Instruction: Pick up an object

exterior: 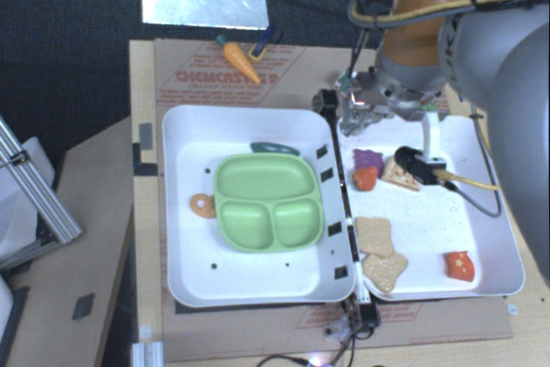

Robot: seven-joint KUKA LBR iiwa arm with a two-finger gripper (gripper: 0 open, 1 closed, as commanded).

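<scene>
My gripper (355,114) hangs over the far left corner of the right bin (490,228), close to the divider between the bins. Just in front of it lie a purple piece (369,159), a small red piece (365,179) and a tan wedge (400,177). Two tan bread-like slices (374,235) (384,270) rest near the front left of that bin. A red chunk (460,266) sits at its front right. I see nothing held in the gripper.
The left bin (185,262) holds a green divided plate (266,202), an orange ring (203,204) and a dark green item (275,149). A toy carrot (241,62) lies on the cardboard behind the bins. A black part on a yellow cable (468,181) hangs over the right bin.
</scene>
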